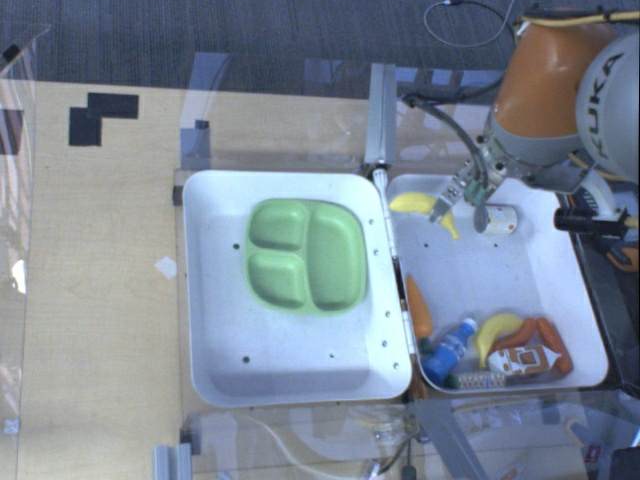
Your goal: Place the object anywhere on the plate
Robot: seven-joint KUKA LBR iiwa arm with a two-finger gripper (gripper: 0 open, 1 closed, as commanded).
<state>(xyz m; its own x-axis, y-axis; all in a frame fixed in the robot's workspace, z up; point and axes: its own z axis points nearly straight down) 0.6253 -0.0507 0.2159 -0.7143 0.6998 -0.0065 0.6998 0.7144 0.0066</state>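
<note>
Yellow banana (412,204) lies just left of the gripper (458,208).

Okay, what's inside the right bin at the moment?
The right bin holds a yellow banana near the gripper, a carrot, a blue bottle and piled toys. Whatever lies under that pile is covered.

arm: grey with orange band above wrist, enters from upper right, angled down and to the left | end effector (459,204): low at the arm's tip, two fingers (441,208) pointing down-left and spread apart | held between fingers: nothing seen
</note>
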